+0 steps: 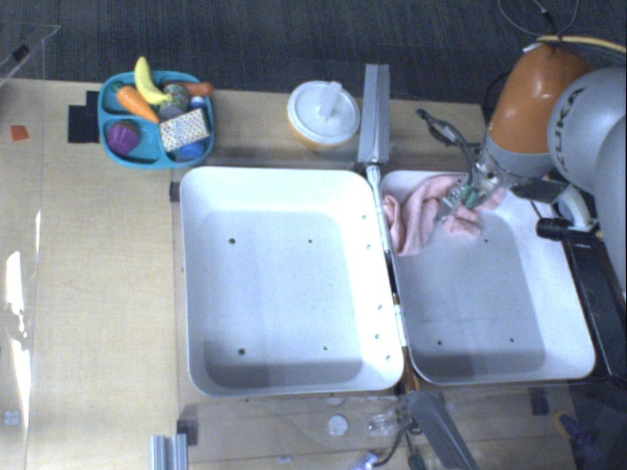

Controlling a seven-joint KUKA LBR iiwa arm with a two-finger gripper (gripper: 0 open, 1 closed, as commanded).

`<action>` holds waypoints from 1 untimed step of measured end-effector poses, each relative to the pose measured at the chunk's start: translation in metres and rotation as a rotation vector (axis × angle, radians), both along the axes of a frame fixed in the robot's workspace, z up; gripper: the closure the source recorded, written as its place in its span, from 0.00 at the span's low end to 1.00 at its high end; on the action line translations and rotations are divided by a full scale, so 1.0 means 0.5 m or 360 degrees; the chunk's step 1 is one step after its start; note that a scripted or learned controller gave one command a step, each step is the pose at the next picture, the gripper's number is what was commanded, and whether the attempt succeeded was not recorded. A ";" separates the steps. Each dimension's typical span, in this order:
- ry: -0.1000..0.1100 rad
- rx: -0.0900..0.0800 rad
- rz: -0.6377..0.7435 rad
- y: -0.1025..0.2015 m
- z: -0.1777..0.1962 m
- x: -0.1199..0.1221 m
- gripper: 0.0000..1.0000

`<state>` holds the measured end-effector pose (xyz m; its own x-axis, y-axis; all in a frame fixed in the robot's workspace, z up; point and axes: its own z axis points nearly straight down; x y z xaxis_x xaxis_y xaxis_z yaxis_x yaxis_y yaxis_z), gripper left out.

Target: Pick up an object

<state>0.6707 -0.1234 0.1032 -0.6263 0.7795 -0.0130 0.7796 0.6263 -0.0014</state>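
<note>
Since the arm reaches in from the right of the frame, its grey bulk and orange band fill the upper right corner and hang over the far edge of the right bin. That bin and the left bin sit side by side across the middle of the frame, their rims touching along a central seam, an arrangement that looks meant to keep both within the arm's reach. The left bin's floor is bare white; the right bin holds a pink cloth, bunched against its upper left wall near the seam. The cloth is the only thing in either bin, so I judge it to be the object to pick. At the upper left of the frame a blue tray of toy food lies on the bench, well apart from the bins and probably out of play, and a white lidded cup stands at upper centre just behind the left bin. Smallest is the gripper, low over the cloth's right end and seemingly touching it; its jaws are lost against the folds, so whether they stand apart or pinch the fabric cannot be told.
</note>
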 end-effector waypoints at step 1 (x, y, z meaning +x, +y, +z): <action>-0.0001 0.0017 -0.0200 -0.047 0.132 -0.037 1.00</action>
